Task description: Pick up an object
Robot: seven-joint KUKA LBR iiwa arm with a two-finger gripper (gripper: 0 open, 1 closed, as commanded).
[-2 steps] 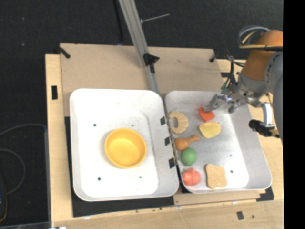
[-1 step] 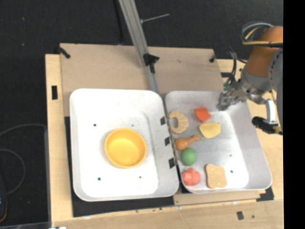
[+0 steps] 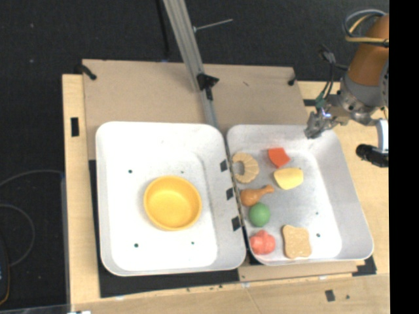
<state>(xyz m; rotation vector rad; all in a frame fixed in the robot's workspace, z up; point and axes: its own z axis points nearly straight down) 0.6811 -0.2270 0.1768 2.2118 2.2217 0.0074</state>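
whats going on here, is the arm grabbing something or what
Nothing is grabbed yet. The grey arm's gripper is over the far right corner of the right white bin, above the toy food: a red block, a yellow wedge, a tan ring-shaped pastry, a brown drumstick, a green ball, a pink lump and a toast slice. The left white bin holds a yellow bowl.

the tool hangs over the right bin's far corner, apart from the toy food there: red block, yellow wedge, drumstick, green ball, toast. a yellow bowl sits in the left bin.
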